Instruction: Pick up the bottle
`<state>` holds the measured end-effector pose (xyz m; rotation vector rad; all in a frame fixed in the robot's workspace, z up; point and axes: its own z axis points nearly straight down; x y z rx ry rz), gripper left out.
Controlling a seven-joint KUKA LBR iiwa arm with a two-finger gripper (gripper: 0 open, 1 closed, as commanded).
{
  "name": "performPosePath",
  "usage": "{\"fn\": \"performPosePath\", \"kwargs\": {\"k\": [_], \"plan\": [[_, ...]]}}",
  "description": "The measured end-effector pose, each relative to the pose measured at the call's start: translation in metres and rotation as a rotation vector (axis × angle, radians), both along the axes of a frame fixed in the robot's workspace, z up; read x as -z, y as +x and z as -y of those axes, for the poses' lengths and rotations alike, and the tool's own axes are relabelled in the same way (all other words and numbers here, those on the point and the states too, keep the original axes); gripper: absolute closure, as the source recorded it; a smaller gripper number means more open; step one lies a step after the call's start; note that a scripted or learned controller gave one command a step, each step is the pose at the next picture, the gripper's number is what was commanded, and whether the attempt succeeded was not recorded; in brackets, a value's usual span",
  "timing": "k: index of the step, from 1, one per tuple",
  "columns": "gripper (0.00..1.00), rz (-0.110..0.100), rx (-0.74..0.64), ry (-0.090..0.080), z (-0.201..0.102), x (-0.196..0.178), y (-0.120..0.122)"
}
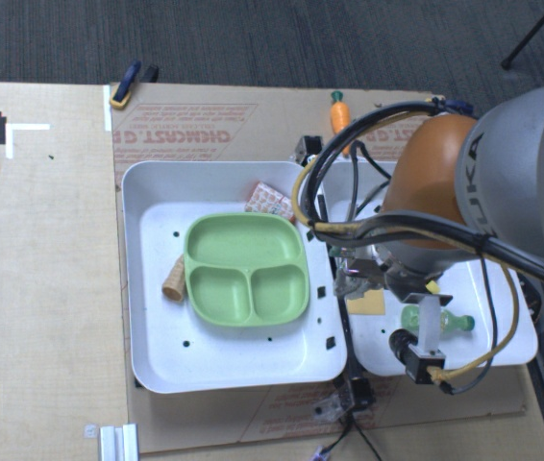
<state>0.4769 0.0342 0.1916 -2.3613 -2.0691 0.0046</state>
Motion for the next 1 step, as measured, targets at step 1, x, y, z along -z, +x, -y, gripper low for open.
{"fn": "performPosePath", "kwargs": {"k": [1], "plan": [[1.00,0.002,0.066,-0.001,-0.0623,-0.0001,0.0009]]}}
